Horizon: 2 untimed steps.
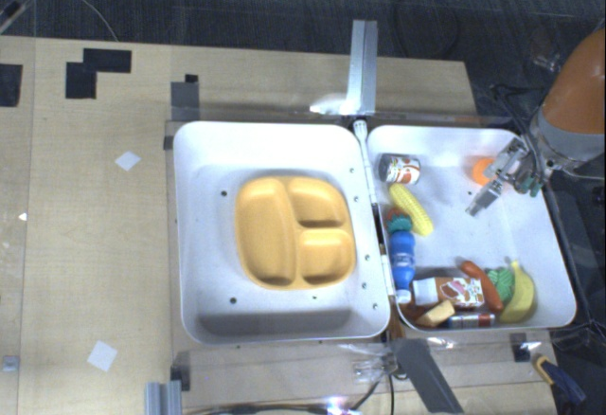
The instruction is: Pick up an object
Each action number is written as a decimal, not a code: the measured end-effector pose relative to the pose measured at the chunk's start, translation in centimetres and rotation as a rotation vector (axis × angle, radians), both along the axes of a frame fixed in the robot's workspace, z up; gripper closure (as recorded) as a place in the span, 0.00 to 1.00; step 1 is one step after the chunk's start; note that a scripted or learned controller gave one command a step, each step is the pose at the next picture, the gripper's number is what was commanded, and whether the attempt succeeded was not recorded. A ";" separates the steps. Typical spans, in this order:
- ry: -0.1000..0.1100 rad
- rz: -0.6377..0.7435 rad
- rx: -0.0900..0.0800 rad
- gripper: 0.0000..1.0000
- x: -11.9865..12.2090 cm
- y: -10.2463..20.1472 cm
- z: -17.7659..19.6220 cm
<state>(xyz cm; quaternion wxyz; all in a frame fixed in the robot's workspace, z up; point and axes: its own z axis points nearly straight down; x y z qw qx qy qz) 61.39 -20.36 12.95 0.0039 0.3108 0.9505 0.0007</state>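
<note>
My gripper (pixel 489 188) hangs over the upper right part of the right bin (pixel 544 243), reaching in from the right under the arm's orange band. A small orange object (pixel 481 167) lies just left of the gripper's body, partly hidden by it; I cannot tell whether they touch. Further left in the same bin are a small can (pixel 402 170), a yellow corn cob (pixel 412 210) and a blue bottle (pixel 401 254).
Along the right bin's front wall lie a ketchup bottle (pixel 453 291), a red sausage (pixel 479 280), a green item (pixel 501 279) and a banana (pixel 522 296). The left bin (pixel 204 214) holds a yellow compartment tray (pixel 289 231). A metal post (pixel 364 67) stands behind the bins.
</note>
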 end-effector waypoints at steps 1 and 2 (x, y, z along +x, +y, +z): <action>-0.001 -0.196 0.002 0.00 0.3 0.2 -0.6; 0.001 -0.331 0.003 0.00 -0.2 0.0 -2.7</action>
